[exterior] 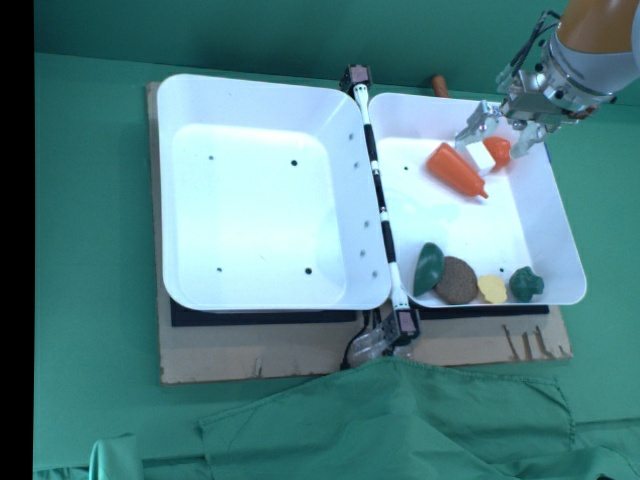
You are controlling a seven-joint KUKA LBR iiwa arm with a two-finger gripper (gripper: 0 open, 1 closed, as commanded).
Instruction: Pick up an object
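Two white bins on the surface [100, 218]: left bin [260, 193]; right bin [545, 238] with six objects, including one orange bottle-shaped piece [455, 169]. Claw [497, 136], fingers spread, straddles one small white-and-red piece [490, 152] at the bin's far right.

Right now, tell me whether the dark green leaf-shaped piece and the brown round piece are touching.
Touching. In the camera view, the dark green leaf-shaped piece leans against the left edge of the brown round piece, with no white of the right bin between them.
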